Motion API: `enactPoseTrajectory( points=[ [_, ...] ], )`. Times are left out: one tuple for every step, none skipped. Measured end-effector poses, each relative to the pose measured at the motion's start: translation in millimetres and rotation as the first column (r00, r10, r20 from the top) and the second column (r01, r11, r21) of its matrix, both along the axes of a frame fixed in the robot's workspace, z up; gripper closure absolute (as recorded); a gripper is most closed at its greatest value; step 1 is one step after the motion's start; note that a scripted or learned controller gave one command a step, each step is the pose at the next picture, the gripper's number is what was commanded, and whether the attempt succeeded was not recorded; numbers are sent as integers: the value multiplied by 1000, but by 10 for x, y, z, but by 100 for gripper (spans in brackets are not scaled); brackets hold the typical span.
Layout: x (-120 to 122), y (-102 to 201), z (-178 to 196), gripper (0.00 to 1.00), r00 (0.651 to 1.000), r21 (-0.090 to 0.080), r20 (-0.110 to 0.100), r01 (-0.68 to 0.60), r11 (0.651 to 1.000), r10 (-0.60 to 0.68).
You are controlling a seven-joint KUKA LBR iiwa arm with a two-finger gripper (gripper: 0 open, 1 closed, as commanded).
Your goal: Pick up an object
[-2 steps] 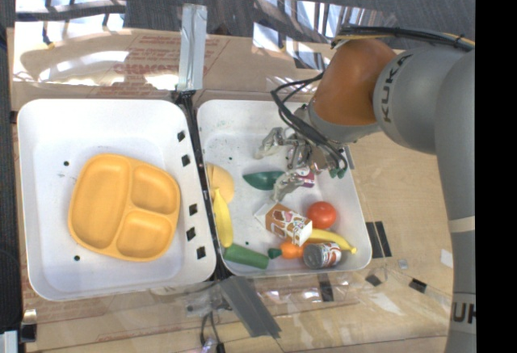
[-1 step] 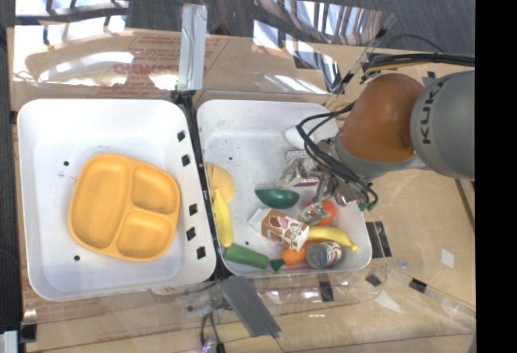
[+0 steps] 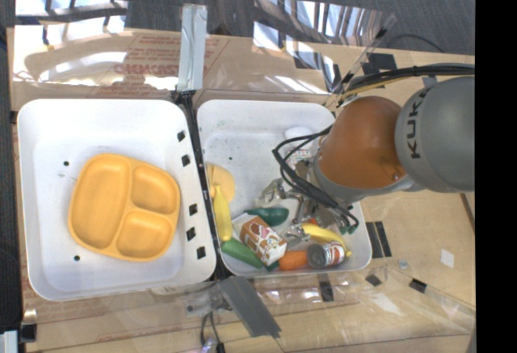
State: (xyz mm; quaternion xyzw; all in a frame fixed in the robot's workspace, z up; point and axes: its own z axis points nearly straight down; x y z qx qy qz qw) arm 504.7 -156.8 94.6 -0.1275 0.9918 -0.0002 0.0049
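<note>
Objects for picking lie heaped in the right bin (image 3: 242, 121), all crowded toward its near end around the claw (image 3: 300, 199). Whether the claw is spread or closed cannot be told: it sits low among the clutter, beneath the orange band (image 3: 359, 141) of the arm (image 3: 436, 133), with black cables (image 3: 295, 153) looping across it, and nothing can be seen gripped in it.

Just left of the claw lies a dark green item (image 3: 273, 214), close enough that contact cannot be ruled out. Below and left of the claw rests a small carton (image 3: 262, 239) printed in red, white and brown, tilted on its side. Left of that carton stands a yellow banana-like piece (image 3: 220, 210), running along the bin's left wall, with a pale yellow rounded piece (image 3: 220, 178) above it. A green vegetable shape (image 3: 240, 252) lies at the carton's lower left. Below the claw sit an orange carrot-like piece (image 3: 293, 260) and a can (image 3: 326, 254) on its side, with a yellow item (image 3: 321, 232) just above the can.

Well to the claw's left, the left bin (image 3: 48, 125) holds a yellow divided plate (image 3: 123, 206) with three compartments, lying flat. Both bins rest on the bench (image 3: 420, 262).
</note>
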Motion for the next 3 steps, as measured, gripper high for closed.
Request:
enactPoseTrajectory(
  points=[
    [-178,528,12,0,990,-5,5,143,990,-143],
    [-184,34,-22,0,996,-2,-8,85,996,-85],
    [-161,58,83,100,997,-1,-5,76,997,-76]
  ],
)
